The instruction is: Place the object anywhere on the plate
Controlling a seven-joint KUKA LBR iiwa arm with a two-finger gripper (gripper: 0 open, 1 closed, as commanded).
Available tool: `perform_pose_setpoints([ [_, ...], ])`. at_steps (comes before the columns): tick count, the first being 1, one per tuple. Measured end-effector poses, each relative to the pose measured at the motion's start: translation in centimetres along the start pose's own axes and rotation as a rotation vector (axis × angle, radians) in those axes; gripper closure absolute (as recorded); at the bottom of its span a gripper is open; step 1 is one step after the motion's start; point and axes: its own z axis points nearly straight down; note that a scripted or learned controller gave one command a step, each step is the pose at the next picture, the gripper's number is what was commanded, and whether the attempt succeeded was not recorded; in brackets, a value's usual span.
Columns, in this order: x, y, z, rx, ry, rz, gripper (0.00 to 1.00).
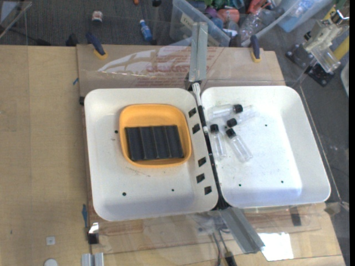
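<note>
**Clear vials against a white bin: a hard pick ahead**

The yellow plate (155, 114) sits in the left bin (105, 187), and a dark ribbed block (155, 143) already covers most of its floor. The task's objects lie in the right bin (277, 170): a small cluster of clear vials (228, 129) with black caps, huddled near the divider (201, 143) between the two bins. There appear to be about four of them, though their transparent bodies blur into the white floor and the exact count is hard to settle. The state of the claw cannot be told from this view.

Several things could spoil the attempt from here. The vials lie touching or crossing one another, so fingers closing on one would likely nudge its neighbours, or catch two at once and drop both. Their smooth round bodies would probably roll or squirt out of a pinch that lands off-centre. The cluster's closeness to the bin wall and divider leaves little room for a finger on that side, risking a collision with the rim. On the plate, the free surface is a narrow yellow margin around the block; a vial released onto the ribbed block or the sloped rim may roll off into the left bin.
</note>
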Motion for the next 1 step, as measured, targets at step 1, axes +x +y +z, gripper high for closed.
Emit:
perform_pose_setpoints([
  [1, -4.69, -1.23, 0.03, -0.001, -0.002, -0.284, 1.00],
])
